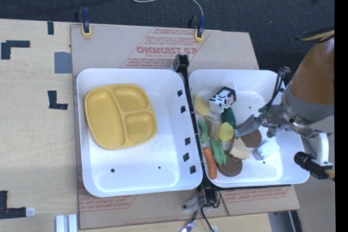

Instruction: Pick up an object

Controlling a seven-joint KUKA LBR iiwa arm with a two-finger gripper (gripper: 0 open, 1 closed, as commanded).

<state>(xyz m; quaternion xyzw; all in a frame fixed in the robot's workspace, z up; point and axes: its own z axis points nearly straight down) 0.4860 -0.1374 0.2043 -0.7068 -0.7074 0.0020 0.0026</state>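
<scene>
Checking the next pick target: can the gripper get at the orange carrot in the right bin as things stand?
Probably yes. The carrot lies uncovered by the right bin's left wall, and the gripper already hangs over that bin. But the wall and the green pieces crowd it closely, so finger room looks tight.

Single fixed camera above bench (pixel 32 117), looking down aslant, both bins (pixel 98 182) framed

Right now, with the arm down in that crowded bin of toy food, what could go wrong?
1. The end effector sits among tightly packed pieces: the yellow lemon-like piece, brown round piece and green pieces touch or overlap, so it may pinch two or nudge them aside.
2. The carrot lies against the divider, leaving little room there.
3. It works near the right bin floor and might scrape it.
</scene>
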